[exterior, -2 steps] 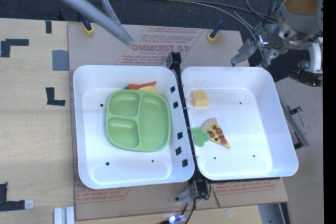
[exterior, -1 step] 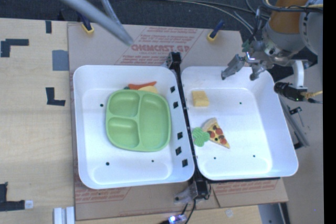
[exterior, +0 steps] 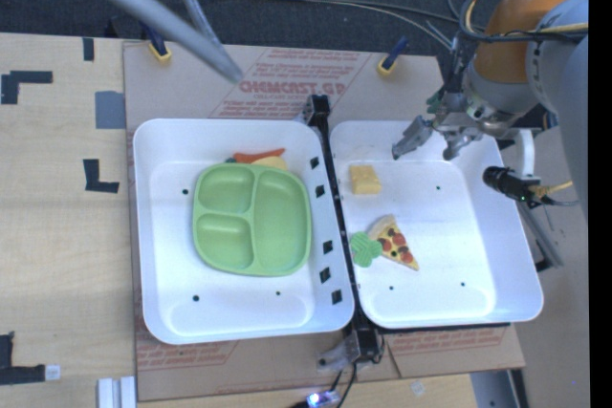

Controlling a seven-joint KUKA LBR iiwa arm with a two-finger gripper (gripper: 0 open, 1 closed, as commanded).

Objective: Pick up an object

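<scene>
Cheese (exterior: pixel 363 179): small, yellow, blocky, in right bin (exterior: pixel 497 291) beside pizza (exterior: pixel 395 244) and green piece (exterior: pixel 363 248). Left bin (exterior: pixel 163 301) carrying green tray (exterior: pixel 253 218). Tool (exterior: pixel 430 141) spread apart above right bin's far edge, gripping nothing.

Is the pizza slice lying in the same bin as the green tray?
No: the pizza slice lies in the right bin, while the green tray sits in the left bin.
</scene>
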